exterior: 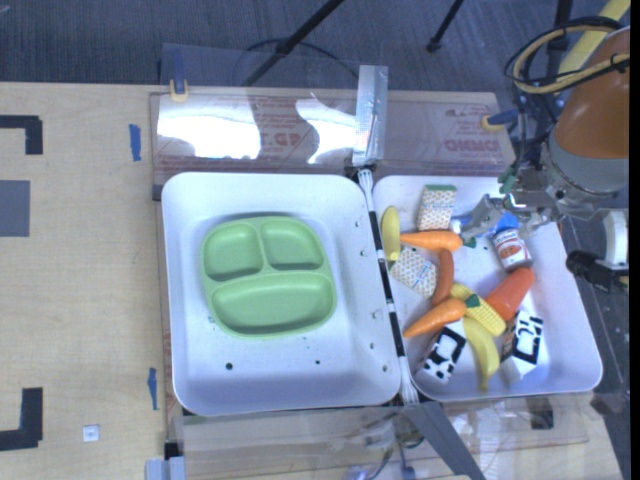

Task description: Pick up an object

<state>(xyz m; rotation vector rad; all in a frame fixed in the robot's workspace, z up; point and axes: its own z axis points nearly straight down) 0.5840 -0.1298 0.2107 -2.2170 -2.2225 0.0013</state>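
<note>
Bottle (511,249) lies just beside hand (497,211), seemingly ungrasped.

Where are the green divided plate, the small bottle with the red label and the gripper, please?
green divided plate (268,274): camera view, on the ridge between its compartments.
small bottle (511,247): camera view, on its red label.
gripper (497,211): camera view, at its fingertips, beside the bottle.

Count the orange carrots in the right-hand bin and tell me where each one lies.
3, maybe more hidden in the pile. One carrot lies level near the bin's far left, a second carrot slants below it beside the banana, and a third carrot lies right of that.
</note>
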